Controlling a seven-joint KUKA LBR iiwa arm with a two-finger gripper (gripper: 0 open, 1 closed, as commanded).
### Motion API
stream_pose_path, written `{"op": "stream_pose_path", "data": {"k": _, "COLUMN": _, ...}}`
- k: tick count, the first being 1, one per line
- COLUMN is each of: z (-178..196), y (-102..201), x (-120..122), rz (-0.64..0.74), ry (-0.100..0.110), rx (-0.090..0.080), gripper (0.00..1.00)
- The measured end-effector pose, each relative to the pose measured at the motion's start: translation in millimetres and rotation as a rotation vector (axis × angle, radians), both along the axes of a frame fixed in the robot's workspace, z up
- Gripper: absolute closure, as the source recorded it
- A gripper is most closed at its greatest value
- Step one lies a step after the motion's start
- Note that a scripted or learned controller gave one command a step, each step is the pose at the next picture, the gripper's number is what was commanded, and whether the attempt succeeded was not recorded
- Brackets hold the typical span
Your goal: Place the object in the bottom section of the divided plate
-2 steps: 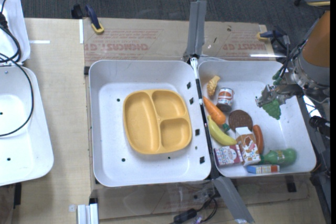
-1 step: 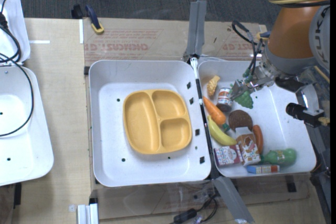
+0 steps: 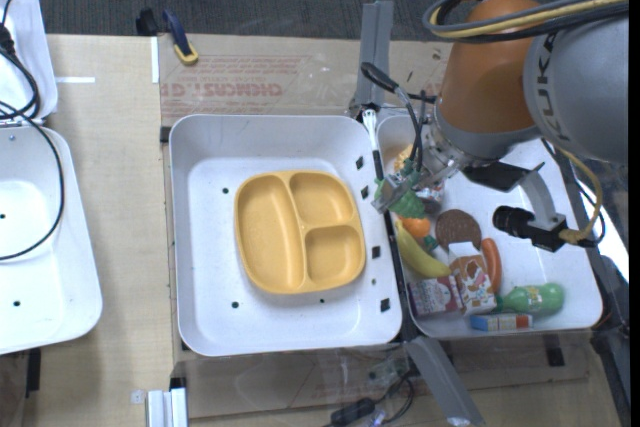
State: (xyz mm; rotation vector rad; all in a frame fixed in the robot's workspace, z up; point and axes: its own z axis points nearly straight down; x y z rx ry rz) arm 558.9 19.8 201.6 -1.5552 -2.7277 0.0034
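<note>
The arm (image 3: 520, 65) reaches in from the right and hangs over the right bin (image 3: 590, 300), its orange band bulking above the bin's upper half. The gripper (image 3: 408, 187) sits low at the left side of that bin, close to the wall it shares with the left bin (image 3: 200, 245). Whether the jaws are apart or together cannot be told, since the wrist and its cables crowd over them and the tips blur into the clutter below. Right at the gripper's tip lies a small green thing (image 3: 410, 206) with a bit of orange (image 3: 416, 226) just under it; it touches or nearly touches the tip, but nothing shows it lying between the jaws. The other toys lie just below and to the right in the same bin: a banana (image 3: 422, 258) slanting down from the green thing, a brown disc (image 3: 458, 227) beside it, a red sausage (image 3: 490, 262), a printed packet (image 3: 455, 290), a green bottle (image 3: 530, 297) and a small blue and red block (image 3: 500, 322) near the lower wall. The plate (image 3: 262, 255), yellow and split into three sections, rests in the middle of the left bin, well apart from the gripper and across the shared wall from it. Its sections hold none of the toys
</note>
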Motion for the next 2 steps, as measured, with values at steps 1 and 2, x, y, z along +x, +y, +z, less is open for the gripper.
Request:
{"op": "stream_pose_path", "data": {"k": 1, "z": -11, "y": 54, "x": -3, "rz": 0.049, "ry": 0.0, "rx": 0.0, "gripper": 1.0}}
{"op": "stream_pose_path", "data": {"k": 2, "z": 1, "y": 113, "x": 2, "rz": 0.255, "ry": -0.002, "rx": 0.0, "gripper": 1.0}}
